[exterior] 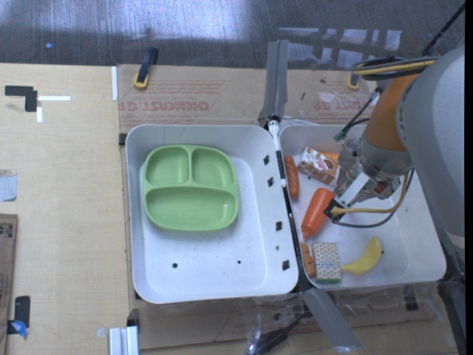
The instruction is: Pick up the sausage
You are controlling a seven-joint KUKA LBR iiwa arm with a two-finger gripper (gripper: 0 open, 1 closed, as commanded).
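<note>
Cracker box (327, 262) beside banana (365, 257)

arm (443, 124): grey, bulky | orange band above wrist | black and yellow cables (369, 211) at wrist

A green divided plate (191, 188) lies in the left bin (214, 272), toward its far-left part. In the right bin (414, 261) — a carrot (317, 211) slanting near the middle, a banana (364, 258) at the near side, a small box (327, 262) just left of it, and a printed carton (321, 165) farther back. A yellow-and-black tool (145, 67) rests on the surface (59, 198) beyond the bins.
</note>
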